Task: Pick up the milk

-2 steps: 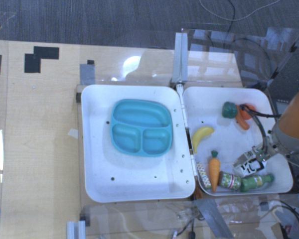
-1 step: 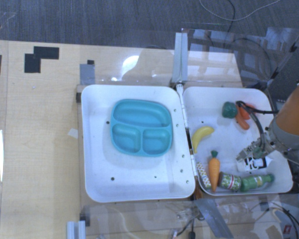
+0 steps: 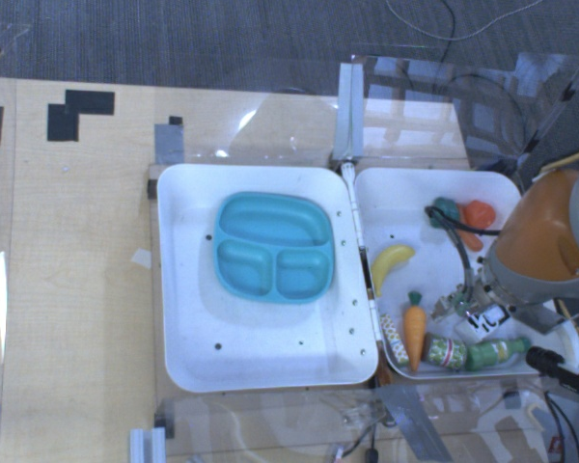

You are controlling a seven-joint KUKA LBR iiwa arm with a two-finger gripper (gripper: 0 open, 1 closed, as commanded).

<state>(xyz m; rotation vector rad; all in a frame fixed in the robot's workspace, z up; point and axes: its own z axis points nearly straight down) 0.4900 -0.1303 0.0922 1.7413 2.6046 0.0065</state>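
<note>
Down in the right bin (image 3: 502, 186), the gripper (image 3: 475, 309) hangs just above a green bottle (image 3: 471, 353). A carrot (image 3: 415, 328) lies beside it.

A single fixed camera looks down at a slant from above on the pale wooden surface (image 3: 68, 287), both shallow white bins (image 3: 188, 355) framed mid-distance.

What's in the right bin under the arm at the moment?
In the right bin: a banana, a carrot, a green bottle along the near wall, and a red-and-green item at the back. The arm covers the bin's right part, so I cannot pick out the milk.
</note>
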